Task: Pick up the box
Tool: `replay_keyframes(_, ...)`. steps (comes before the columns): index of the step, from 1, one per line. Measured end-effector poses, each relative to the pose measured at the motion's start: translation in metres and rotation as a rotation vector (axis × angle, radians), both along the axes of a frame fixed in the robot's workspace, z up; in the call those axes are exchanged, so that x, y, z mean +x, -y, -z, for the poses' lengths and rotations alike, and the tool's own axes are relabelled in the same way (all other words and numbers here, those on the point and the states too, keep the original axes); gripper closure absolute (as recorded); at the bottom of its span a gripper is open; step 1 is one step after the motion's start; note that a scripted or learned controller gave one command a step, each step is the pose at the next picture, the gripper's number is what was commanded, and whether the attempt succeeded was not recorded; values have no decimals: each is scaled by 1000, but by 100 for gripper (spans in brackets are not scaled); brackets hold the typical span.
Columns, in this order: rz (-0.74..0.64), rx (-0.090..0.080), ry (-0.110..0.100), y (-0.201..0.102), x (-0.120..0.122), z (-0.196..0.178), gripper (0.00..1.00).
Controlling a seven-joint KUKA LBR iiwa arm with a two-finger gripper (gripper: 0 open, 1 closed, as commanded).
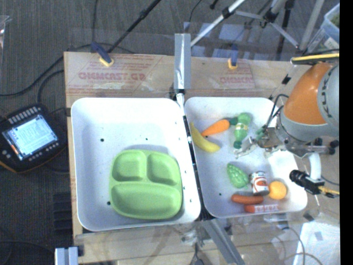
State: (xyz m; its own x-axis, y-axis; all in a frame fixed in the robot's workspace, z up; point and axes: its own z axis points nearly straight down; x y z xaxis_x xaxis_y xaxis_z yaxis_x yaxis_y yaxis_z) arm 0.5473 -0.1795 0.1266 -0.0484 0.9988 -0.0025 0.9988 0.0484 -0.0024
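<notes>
A small flat red box [265, 208] lies at the front rim of the right bin [220, 106], just below a brown sausage [241, 199]. My gripper [246, 146] hangs over the middle of that bin, beside a green bottle [241, 127], well behind the box and apart from it. Nothing shows in its grasp. The grey arm with the orange band [309, 101] reaches in from the right.
The right bin also holds a carrot [215, 127], a banana [203, 141], a green leafy toy [237, 175], a red-and-white can [258, 182] and an orange [277, 190]. A green divided plate [146, 184] lies in the left bin [99, 120].
</notes>
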Motion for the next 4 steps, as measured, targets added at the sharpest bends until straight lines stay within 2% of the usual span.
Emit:
replay_keyframes(1, 55, -2, 9, -5, 123, 20, 0)
replay_keyframes(2, -223, 1, 0, -18, 35, -19, 0)
replay_keyframes(3, -298, -2, 12, 20, -47, 36, 0)
replay_keyframes(4, -300, -3, 22, 19, -43, 24, 100)
